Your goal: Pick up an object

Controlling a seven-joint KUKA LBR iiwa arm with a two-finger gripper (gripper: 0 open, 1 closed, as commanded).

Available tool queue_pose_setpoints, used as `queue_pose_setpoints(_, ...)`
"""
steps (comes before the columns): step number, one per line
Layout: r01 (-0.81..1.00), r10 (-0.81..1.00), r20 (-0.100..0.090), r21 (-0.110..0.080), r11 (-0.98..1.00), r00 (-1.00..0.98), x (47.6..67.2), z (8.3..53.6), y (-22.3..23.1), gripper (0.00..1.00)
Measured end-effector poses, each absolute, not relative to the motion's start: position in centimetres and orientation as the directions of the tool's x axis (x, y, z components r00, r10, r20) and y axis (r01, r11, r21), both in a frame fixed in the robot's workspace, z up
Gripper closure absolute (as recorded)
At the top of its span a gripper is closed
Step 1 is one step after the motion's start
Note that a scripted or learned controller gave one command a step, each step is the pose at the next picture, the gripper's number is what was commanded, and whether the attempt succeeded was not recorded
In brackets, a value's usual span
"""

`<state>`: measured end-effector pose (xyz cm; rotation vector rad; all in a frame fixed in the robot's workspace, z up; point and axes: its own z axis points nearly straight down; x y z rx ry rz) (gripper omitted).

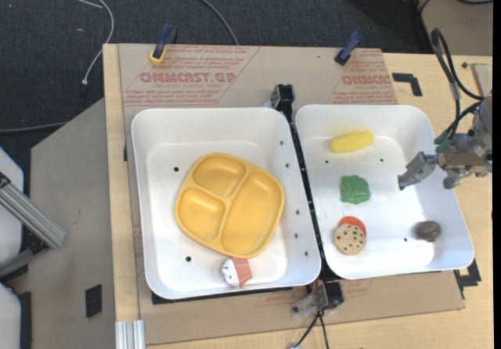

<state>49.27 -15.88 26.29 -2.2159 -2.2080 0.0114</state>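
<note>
Dark carpet surrounds a cardboard-topped bench (235,73) carrying two shallow white bins side by side. Left bin (149,144) contains a yellow divided plate (229,204) near its centre and a small white-and-orange item (235,271) against the near wall, just below the plate. Right bin (391,116) contains four objects: a yellow corn cob (351,142) toward the far side, a green leafy piece (355,189) near the middle, a round cookie (350,237) with an orange-red piece touching its upper edge toward the near side, and a small brown lump (427,231) close to the right wall. Gripper (415,173) stands over the right bin's right portion, entering from the right, apart from every object, above the brown lump in the frame. Nothing is seen between its parts; how wide it stands cannot be told.
</note>
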Motion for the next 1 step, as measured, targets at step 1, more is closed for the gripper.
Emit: queue_pose_setpoints(1, 1.0, 1.0, 0.001, -0.002, 0.0, 0.0, 49.5, 26.93, -15.84, 0.0)
